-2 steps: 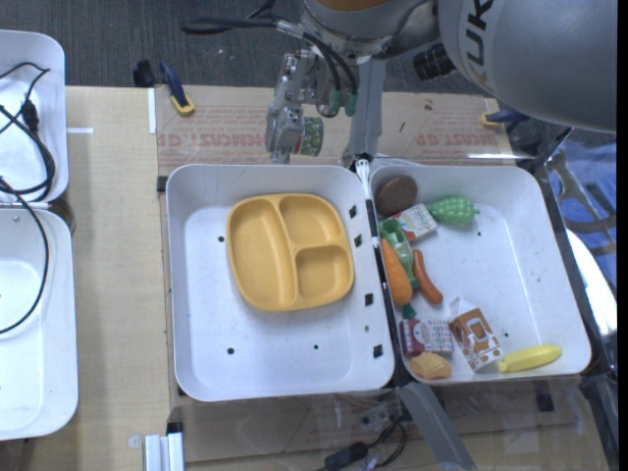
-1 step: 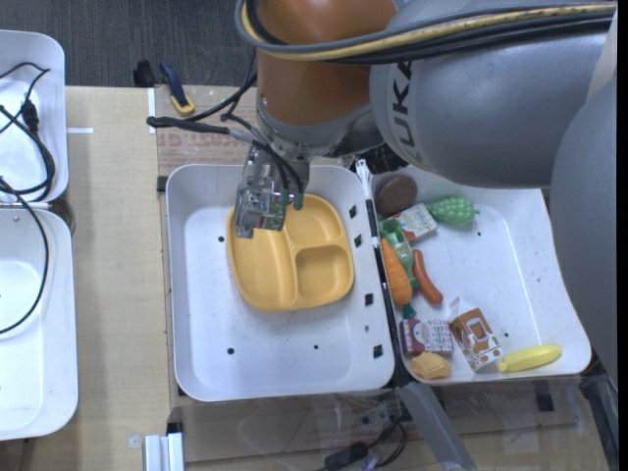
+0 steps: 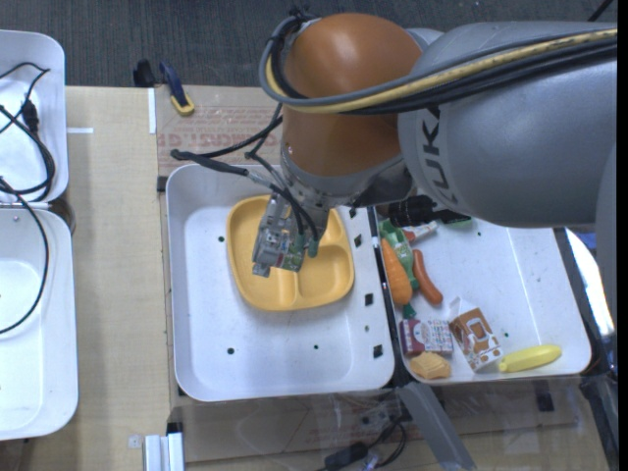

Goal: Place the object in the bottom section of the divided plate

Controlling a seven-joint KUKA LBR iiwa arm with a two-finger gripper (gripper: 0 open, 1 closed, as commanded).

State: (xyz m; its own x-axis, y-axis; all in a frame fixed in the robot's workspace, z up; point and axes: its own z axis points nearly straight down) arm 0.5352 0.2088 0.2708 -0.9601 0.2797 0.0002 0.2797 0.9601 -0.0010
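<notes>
One yellow divided plate (image 3: 294, 281) lies in the left white bin (image 3: 201, 322). Directly above the plate's left part hangs the claw (image 3: 280, 248); whether it is released or clenched cannot be told. Right of the plate, the second bin (image 3: 535, 263) holds a carrot (image 3: 396, 273), sausage (image 3: 429, 277), cartons (image 3: 475, 340) and banana (image 3: 530, 358).

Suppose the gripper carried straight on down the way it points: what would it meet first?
Probably the yellow plate: the gripper hangs right over it in the left bin. Its height above the plate is unclear.
</notes>
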